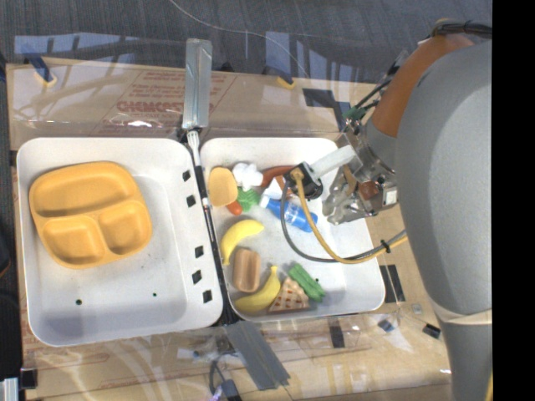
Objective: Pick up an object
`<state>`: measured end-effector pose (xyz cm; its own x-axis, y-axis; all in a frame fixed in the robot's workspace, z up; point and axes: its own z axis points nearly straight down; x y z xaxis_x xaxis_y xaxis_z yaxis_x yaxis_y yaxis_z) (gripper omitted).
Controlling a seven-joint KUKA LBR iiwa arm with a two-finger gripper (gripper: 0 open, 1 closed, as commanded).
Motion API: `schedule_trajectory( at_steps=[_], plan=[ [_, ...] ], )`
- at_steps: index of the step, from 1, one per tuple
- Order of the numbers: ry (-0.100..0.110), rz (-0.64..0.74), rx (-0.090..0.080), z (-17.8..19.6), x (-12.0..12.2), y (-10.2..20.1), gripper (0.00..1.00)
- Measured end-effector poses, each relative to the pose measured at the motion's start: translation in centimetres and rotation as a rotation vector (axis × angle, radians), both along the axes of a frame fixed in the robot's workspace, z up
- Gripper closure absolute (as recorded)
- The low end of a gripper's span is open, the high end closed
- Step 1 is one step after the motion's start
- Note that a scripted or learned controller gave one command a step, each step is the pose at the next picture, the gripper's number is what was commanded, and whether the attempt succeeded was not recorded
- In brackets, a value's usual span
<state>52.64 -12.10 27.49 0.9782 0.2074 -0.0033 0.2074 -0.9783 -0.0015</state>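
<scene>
Two shallow white bins sit side by side on the surface. The left bin (50,307) carries a yellow divided tray (88,213) toward its far left. The right bin (355,282) holds a jumble of toy food gathered along its left half: a tan bread slice (221,186) at the far end, a white piece (247,174) and a green piece (248,199) just beside it, a blue bottle (290,213) toward the middle, a banana (238,239), a brown hot-dog bun (246,269), a second banana (263,295) curving along the near wall, a pizza slice (290,296) and a green vegetable (308,281) touching it.

The end effector (341,209) hangs over the right half of the right bin, to the right of the blue bottle, with a yellow cable looping below it. I cannot tell from this slant how its fingers stand, and nothing is visibly held.

No object is singled out, so any piece would do. The blue bottle lies nearest. It looks like light, stiff, smooth plastic and is rounded, so it would likely roll or slip unless squeezed across its narrow width at mid-body. The green vegetable, standing clear at the edge of the pile, seems an easier grip. The bananas lie crowded against neighbours and the wall.
</scene>
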Motion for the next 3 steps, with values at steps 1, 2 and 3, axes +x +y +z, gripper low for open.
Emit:
schedule_trajectory(
  at_steps=[1,2,3],
  plan=[
    [0.003,0.018,0.002,-1.6,-3.2,-4.9,1.00],
    [0.010,0.107,0.006,-16.1,-5.3,-8.9,1.00],
    [0.000,0.004,0.005,-18.4,-5.0,-0.3,1.00]
  ],
)
